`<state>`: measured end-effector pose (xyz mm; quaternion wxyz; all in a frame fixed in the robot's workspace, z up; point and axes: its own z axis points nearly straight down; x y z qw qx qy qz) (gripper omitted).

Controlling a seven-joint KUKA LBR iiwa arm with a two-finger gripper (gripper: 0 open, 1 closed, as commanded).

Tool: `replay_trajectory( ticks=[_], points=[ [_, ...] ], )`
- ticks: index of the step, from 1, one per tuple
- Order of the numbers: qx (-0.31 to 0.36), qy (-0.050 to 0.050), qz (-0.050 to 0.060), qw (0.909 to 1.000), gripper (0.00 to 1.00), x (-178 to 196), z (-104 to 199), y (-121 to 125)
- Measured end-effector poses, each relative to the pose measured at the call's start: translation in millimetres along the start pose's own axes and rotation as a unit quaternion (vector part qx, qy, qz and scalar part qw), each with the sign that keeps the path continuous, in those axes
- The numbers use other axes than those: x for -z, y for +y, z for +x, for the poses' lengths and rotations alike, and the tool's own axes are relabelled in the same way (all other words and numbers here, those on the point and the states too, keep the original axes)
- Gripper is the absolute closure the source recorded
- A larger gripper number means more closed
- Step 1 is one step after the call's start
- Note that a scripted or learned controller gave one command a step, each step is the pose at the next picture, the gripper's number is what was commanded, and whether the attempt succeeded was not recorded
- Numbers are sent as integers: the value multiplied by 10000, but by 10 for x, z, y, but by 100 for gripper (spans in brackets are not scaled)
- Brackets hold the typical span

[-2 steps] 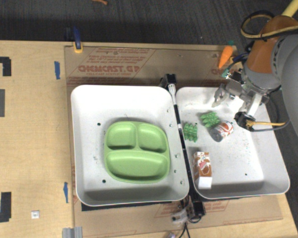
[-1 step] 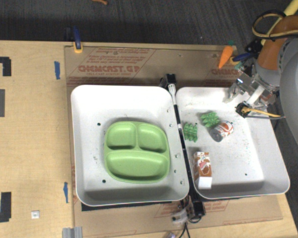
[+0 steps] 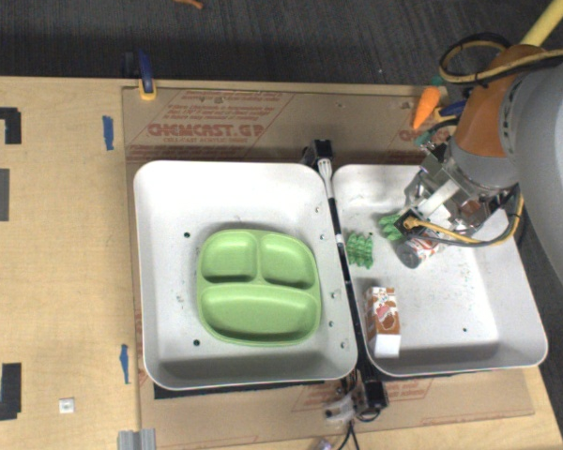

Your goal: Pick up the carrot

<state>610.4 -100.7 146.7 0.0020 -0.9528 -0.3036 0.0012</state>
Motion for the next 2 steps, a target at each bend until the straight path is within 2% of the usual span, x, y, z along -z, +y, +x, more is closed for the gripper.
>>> replay_trajectory(
  ticks=[1, 2],
  points=[
    [-339, 3, -21, 9994, 0, 738, -554, 668],
    [-1595, 3, 33, 9872, 0, -157, -601, 1038]
  ],
)
